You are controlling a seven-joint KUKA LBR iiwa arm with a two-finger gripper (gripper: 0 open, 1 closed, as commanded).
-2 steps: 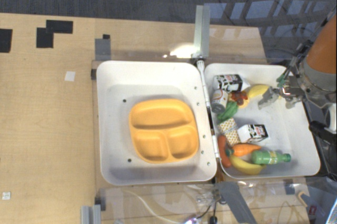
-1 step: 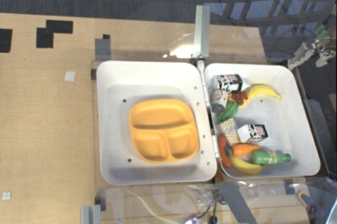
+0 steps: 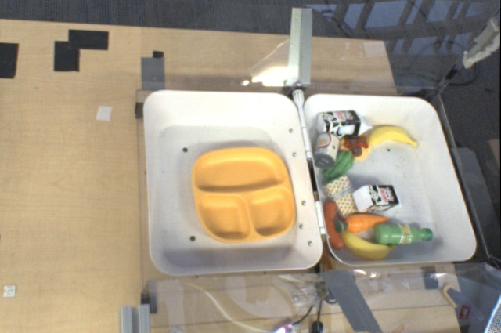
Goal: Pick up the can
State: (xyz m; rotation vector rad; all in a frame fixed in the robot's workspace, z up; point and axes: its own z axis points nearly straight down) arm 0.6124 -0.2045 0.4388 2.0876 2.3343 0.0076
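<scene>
While the small grey metal can [image 3: 324, 143] lies at ten o'clock in the right white bin [image 3: 438, 167], beside a green pepper [image 3: 341, 163], nothing is lifted; tool state: cannot tell.

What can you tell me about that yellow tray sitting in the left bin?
The yellow tray is a divided plate of what looks like smooth moulded plastic, orange-yellow, with rounded corners. It has three compartments: one long one across the far side and two smaller ones nearer the camera. It lies flat and right side up, turned slightly askew, roughly in the middle of the left bin. All three compartments look bare, and it touches only the bin floor beneath it.
</scene>
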